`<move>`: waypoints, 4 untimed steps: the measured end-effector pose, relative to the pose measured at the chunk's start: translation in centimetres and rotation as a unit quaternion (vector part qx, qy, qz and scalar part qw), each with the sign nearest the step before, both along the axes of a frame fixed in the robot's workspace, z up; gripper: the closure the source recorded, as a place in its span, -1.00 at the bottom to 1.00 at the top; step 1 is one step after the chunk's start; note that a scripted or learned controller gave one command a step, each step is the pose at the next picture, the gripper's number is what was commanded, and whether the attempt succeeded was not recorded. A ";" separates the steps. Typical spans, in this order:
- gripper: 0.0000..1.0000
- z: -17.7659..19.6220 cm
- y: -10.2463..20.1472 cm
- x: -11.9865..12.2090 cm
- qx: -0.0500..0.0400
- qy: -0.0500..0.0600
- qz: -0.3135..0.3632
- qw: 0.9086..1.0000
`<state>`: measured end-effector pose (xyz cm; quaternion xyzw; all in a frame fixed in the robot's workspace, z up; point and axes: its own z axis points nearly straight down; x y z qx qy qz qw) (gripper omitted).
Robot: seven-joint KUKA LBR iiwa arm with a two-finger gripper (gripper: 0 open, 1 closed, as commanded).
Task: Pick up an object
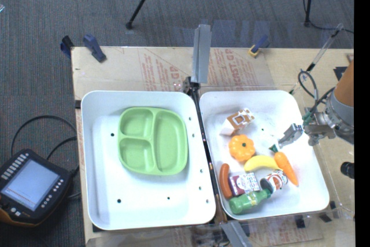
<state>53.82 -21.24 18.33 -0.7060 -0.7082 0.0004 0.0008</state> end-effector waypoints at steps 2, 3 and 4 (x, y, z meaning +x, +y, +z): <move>-1.00 -9.8 0.5 0.3 0.006 0.003 -0.044 0.999; 1.00 -9.0 0.3 0.2 0.005 0.004 -0.046 0.999; 1.00 7.5 11.5 5.8 -0.001 0.001 -0.057 0.998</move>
